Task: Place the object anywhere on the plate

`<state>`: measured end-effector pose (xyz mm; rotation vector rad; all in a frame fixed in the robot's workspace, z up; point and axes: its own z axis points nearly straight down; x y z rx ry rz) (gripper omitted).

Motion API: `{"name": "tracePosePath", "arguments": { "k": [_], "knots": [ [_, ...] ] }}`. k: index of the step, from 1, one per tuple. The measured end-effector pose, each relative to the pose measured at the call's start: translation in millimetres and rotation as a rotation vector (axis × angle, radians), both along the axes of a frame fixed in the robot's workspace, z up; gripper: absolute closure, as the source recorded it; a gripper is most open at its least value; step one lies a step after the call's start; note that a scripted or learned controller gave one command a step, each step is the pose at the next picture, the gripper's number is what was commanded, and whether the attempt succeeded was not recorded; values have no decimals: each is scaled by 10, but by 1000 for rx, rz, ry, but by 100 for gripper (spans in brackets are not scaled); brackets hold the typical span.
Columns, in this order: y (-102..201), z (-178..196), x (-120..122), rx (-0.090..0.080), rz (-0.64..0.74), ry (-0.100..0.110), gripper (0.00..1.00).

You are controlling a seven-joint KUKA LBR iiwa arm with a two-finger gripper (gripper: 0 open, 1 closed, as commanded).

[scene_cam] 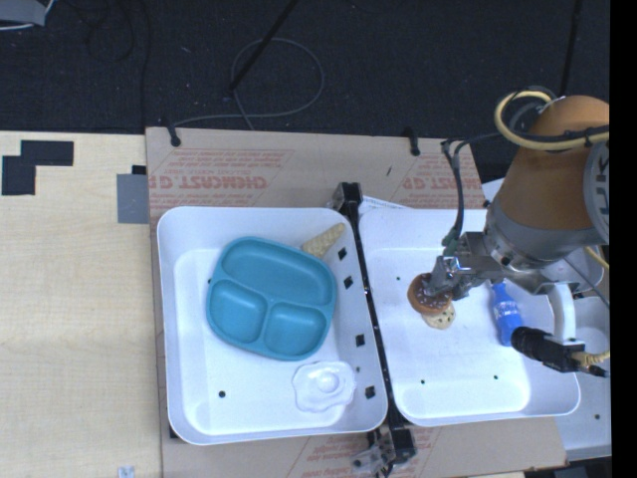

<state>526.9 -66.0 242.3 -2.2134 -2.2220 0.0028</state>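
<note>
A blue plate [269, 297] with three compartments lies in the left bin [184, 366]. In the right bin [468, 386] sits a round brown and tan cookie-like object [434, 310], near the bin's left side. My gripper [441, 281] hangs directly over the object's upper edge and covers part of it. The grey arm with its orange band comes in from the right behind it.
A tan cone-shaped piece [322, 240] rests by the plate's upper right rim. A white fried-egg toy [322, 384] lies below the plate. A blue bottle-like object [506, 313] lies right of the gripper. A black divider [363, 317] separates the bins.
</note>
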Motion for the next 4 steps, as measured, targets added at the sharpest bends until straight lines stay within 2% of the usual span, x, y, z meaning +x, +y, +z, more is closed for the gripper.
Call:
{"name": "tracePosePath", "arguments": {
  "k": [2, 3, 4],
  "knots": [
    [953, -189, 508, -2, 0, -2, 100],
    [1396, -273, 640, -1, 0, -2, 100],
    [1938, -183, 717, -1, 1, -3, 100]
  ]
}}
